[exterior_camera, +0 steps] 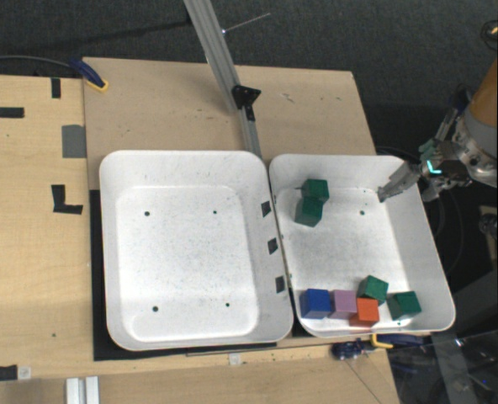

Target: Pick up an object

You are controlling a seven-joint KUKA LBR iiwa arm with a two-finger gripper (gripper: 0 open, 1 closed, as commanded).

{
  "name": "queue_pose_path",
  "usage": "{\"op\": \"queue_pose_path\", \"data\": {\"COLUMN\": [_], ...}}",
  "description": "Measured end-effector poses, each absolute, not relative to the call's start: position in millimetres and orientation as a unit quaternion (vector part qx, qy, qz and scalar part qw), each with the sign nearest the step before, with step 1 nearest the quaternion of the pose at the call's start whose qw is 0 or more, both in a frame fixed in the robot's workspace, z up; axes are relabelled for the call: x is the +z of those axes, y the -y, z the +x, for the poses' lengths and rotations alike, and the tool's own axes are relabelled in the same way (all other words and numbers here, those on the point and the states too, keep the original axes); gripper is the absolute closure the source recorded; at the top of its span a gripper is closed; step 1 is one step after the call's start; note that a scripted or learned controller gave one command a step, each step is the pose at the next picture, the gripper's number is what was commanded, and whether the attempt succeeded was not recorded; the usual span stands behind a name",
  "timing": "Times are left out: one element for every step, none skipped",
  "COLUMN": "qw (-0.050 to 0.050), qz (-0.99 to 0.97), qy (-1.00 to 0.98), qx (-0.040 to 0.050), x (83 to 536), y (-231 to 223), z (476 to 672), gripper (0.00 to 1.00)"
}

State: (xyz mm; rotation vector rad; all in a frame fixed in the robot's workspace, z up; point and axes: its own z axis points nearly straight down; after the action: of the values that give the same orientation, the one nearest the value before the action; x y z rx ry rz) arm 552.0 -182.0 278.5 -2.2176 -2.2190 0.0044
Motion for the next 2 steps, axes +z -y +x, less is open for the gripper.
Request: {"op": "queue_pose_path", "data": {"qw": [0.0,0.002], "qz": [-0.706,-0.707], "qy": [0.708,0.708], "qx": [0.0004,0.0018], "x": [280.7,234.3], "y": [181.9,176.4], "z": [552.8,546.6], "gripper": [0.0,0.0]}}
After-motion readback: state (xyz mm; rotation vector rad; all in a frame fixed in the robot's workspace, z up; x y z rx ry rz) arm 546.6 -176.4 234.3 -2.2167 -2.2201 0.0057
